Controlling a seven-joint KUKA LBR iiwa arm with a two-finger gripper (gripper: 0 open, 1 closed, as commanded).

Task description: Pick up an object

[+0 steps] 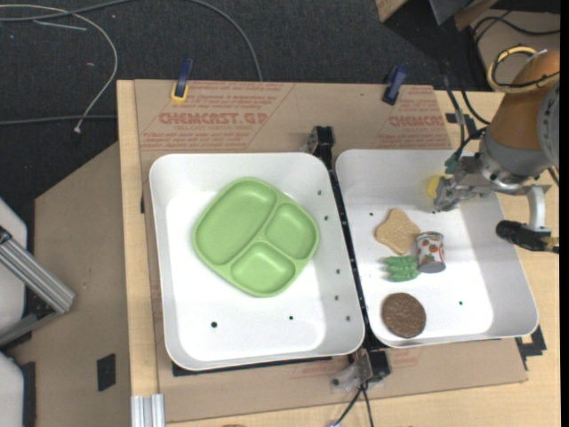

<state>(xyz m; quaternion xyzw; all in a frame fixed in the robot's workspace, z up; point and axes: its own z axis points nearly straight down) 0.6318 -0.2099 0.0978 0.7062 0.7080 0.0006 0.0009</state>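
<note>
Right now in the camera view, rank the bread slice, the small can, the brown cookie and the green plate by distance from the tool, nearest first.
1. Bread slice, right bin, just down-left of the tool.
2. Small can, below the tool; close to the bread's distance.
3. Brown cookie, right bin's near end.
4. Green plate, left bin.

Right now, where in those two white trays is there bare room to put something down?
Left bin: bare floor along the front and left, around the green divided plate. Right bin: free at its front right corner. Crowded where the toast, can, green toy and brown disc cluster.
</note>
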